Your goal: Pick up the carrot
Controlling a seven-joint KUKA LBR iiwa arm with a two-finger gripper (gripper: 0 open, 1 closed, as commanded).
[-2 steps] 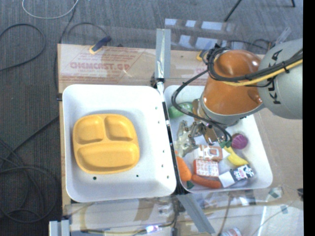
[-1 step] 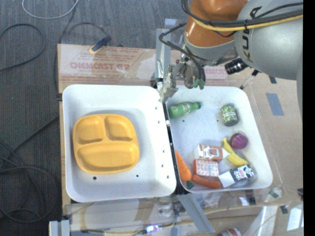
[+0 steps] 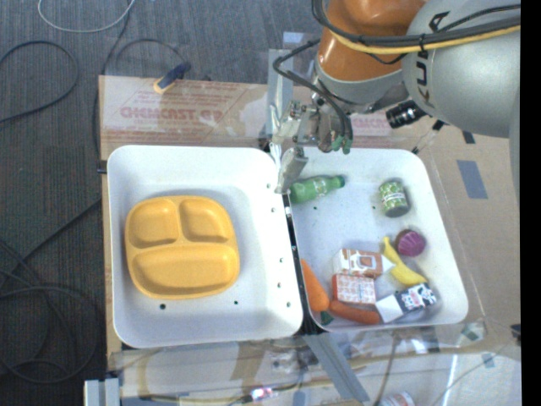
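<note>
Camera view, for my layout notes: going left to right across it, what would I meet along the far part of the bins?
Yellow tray → gripper → green bottle → green can

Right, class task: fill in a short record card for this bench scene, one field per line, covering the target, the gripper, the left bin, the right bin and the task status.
target: orange tapered carrot, lying at the right bin's lower left edge
gripper: two-finger gripper above the bins' shared edge, near a green plastic bottle, far from the carrot
left bin: shallow white bin holding a yellow three-compartment tray
right bin: white bin with a green can, purple round item, yellow banana, small cartons
status: carrot not yet picked up
</note>
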